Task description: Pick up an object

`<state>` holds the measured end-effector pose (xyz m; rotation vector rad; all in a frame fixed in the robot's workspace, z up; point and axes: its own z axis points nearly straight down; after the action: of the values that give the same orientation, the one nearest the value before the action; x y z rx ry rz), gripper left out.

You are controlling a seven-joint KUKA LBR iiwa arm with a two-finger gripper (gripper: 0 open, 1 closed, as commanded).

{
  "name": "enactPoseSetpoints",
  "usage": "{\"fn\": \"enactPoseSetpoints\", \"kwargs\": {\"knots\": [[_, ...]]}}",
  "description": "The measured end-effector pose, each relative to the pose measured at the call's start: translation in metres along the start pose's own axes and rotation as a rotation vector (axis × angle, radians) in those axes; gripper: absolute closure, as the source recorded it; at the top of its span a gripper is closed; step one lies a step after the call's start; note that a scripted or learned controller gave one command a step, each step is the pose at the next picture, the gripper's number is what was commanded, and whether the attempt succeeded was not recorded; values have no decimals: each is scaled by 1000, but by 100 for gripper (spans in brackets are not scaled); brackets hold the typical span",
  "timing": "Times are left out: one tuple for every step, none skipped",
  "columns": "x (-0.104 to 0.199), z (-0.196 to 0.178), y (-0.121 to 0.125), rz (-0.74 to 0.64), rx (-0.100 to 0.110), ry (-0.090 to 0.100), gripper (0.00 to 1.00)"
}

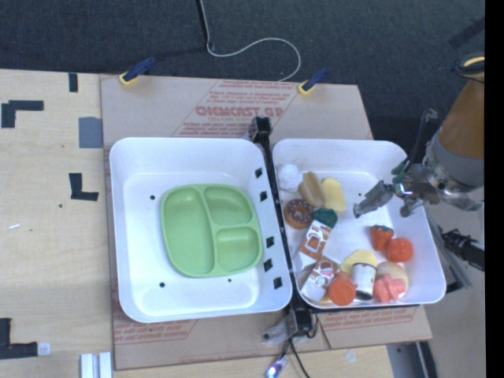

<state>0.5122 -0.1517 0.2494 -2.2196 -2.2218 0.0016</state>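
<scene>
Above the right bin (pixel 409 157), the gripper (pixel 387 201) is seen hanging over bare white floor, its fingers spread apart with nothing held between them and nothing touched. Toy foods are heaped below and to its left: a strawberry (pixel 382 235) and tomato (pixel 399 250) just beneath, a doughnut (pixel 298 212) near the divider. A green divided plate (pixel 211 229) is seen in the left bin (pixel 134 211).
</scene>
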Motion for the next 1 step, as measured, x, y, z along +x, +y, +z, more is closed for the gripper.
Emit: {"fn": "enactPoseSetpoints", "kwargs": {"knots": [[126,52,-25,-11,8,5,0]]}}
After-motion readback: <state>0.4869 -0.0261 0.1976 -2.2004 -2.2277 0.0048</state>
